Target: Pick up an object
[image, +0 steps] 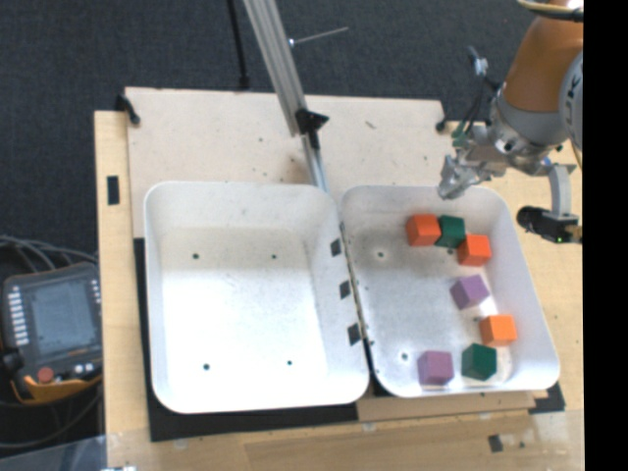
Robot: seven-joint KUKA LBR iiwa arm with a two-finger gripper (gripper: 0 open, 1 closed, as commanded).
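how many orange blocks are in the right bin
3. One orange block sits at the far end, a second just right of the green block beside it, and a third by the right wall, nearer the front. None looks hidden.

Two bins side by side on bench (113, 263): left bin (245, 297), right bin (392, 292). Blocks (469, 290) all lie in the right bin, toward its right side.
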